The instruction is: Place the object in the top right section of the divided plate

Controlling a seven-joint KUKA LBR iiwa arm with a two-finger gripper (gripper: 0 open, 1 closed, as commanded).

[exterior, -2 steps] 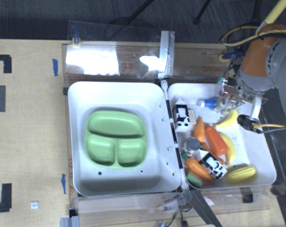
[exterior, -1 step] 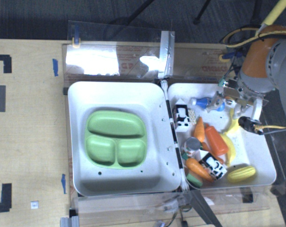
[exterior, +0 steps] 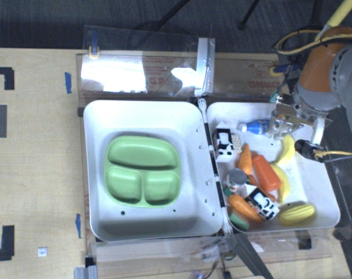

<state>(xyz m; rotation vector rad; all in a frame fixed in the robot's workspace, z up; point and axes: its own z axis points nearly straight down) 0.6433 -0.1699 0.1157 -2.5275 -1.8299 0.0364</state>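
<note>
A green divided plate (exterior: 143, 168) lies in the left bin (exterior: 100, 121), with one long section at the far side and two smaller ones at the near side; all three hold nothing. The right bin (exterior: 318, 182) holds a pile of toy food: a yellow banana (exterior: 286, 151), an orange pepper (exterior: 265, 173), a carrot (exterior: 244, 157), a second carrot (exterior: 243, 206) and a yellow lemon (exterior: 297, 213). My gripper (exterior: 290, 127) hangs over the far right part of that bin, just above the banana's upper end. Nothing shows held in it.
A small blue bottle (exterior: 256, 127) lies left of the gripper. Two black-and-white items (exterior: 223, 143) (exterior: 262, 203) and a grey-capped piece (exterior: 237, 179) sit among the food. A metal divider (exterior: 205, 68) and clear panels stand behind the bins. Cables (exterior: 315, 36) loop at the upper right.
</note>
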